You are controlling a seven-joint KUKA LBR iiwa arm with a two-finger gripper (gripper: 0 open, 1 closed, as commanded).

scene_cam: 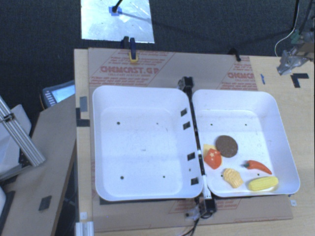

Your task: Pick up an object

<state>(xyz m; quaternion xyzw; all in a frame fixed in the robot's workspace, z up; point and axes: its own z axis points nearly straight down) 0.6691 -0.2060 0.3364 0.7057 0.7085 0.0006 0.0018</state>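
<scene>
Camera view: small toy foods, a brown disc (pixel 227 146) among them, are seen in the right bin (pixel 275 113), judged light, stiff and best pinched across the edges, while the end effector (pixel 289 63) sits far off, its state not discernible.

Lying flat in the near part of the right shallow white plastic bin (pixel 275 113): a round brown disc like a patty (pixel 227 146), farthest back; touching its left edge, a red and yellow wedge-shaped piece (pixel 211 157); right of these, a small red-orange chilli pepper (pixel 258 166); nearest, a pale orange ridged lump (pixel 233 177) beside a yellow corn cob (pixel 263 183).
</scene>
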